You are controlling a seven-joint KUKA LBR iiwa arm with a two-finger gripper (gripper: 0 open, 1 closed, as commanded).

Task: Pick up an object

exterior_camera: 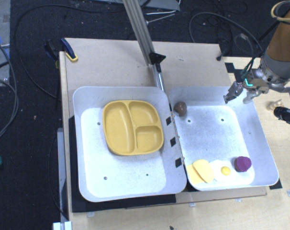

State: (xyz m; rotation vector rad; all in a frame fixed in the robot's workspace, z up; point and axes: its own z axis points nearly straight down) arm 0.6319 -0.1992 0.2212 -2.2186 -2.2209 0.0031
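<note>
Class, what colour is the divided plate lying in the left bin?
Yellow. The divided plate shows clearly in the camera view, resting in the left bin.

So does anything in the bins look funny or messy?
Nothing looks spilled or broken. The yellow divided plate sits slightly crooked in the left bin, and the brown ball sits apart from the other toys.

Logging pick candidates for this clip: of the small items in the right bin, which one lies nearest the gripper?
The brown ball, alone at the right bin's far left corner. The purple piece and yellow pieces cluster along the near edge, farther from the gripper.
</note>
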